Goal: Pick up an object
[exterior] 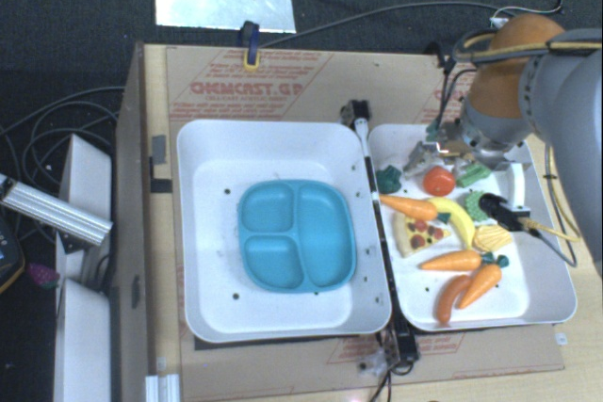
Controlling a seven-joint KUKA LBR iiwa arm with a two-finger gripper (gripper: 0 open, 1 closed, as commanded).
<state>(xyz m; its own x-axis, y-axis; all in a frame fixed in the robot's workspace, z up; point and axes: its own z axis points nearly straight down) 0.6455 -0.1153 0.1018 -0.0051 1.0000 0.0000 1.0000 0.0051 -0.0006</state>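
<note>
The right bin [546, 297] holds several toy foods. A red tomato [438, 181] lies near its back, with a long carrot [410, 205], a yellow banana [455, 217] and a pizza slice [419, 233] in front of it. More carrots [450, 261] [480, 282] [449, 297] lie toward the front. My gripper [431, 152] hangs low over the back of this bin, just behind the tomato. I see nothing held in it.
The left bin [203, 202] holds a blue divided plate [295, 233]. Green toy pieces [387, 176] [473, 172] flank the tomato, and a yellow ridged piece [492, 238] lies right of the banana. The arm [556, 80] fills the back right. A clamp [250, 42] stands behind the bins.
</note>
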